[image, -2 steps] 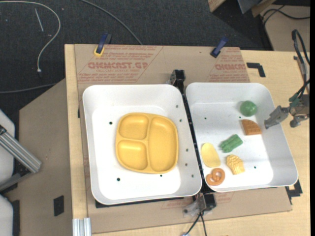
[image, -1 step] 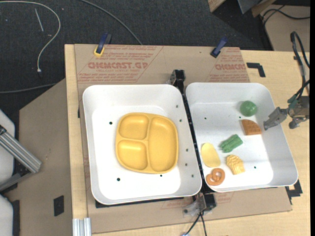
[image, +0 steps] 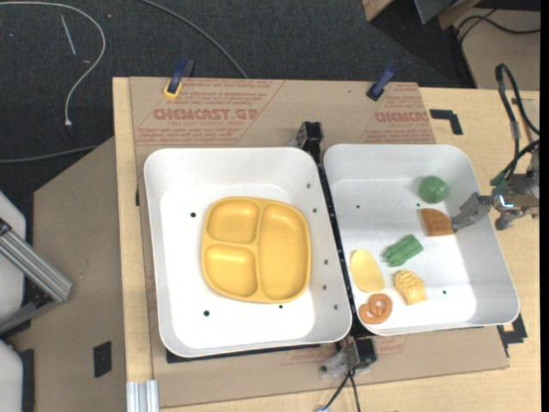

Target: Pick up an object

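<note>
The right bin (image: 377, 174) holds several small toy foods. A round green piece (image: 433, 188) lies at the back right, with a brown block (image: 437, 222) just in front of it. A green pickle-like piece (image: 402, 250) sits mid-bin. Toward the front lie a pale yellow oval (image: 366, 269), a yellow corn piece (image: 411, 287) and an orange ring (image: 375, 308). My gripper (image: 473, 212) reaches in over the bin's right wall, its tip just right of the brown block and close to it. Nothing is seen held in it.
The left bin (image: 171, 230) holds a yellow divided plate (image: 256, 249). Blue clamps (image: 178, 76) (image: 382, 83) grip the cardboard at the back. Cables (image: 515, 118) hang by the arm at the right edge.
</note>
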Controlling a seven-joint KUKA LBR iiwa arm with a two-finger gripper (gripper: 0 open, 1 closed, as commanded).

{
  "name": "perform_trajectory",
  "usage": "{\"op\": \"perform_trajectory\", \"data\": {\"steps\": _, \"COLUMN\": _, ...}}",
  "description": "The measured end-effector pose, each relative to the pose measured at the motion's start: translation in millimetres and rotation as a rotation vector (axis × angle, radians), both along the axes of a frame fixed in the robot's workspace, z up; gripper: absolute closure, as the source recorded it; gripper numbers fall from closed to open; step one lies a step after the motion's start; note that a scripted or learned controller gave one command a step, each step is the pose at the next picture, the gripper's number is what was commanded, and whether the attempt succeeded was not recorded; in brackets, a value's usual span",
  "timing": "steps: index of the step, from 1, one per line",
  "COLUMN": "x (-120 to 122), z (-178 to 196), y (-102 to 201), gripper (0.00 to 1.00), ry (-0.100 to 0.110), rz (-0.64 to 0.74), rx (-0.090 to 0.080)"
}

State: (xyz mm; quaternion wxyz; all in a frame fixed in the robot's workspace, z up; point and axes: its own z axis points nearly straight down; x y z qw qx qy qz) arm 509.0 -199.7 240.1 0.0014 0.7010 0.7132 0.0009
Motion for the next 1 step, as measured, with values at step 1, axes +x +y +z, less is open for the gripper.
{"op": "perform_trajectory", "data": {"steps": 1, "x": 0.0, "z": 1.1, "y": -0.1, "gripper": 1.0, "ry": 0.0, "rz": 0.0, "rx": 0.0}}
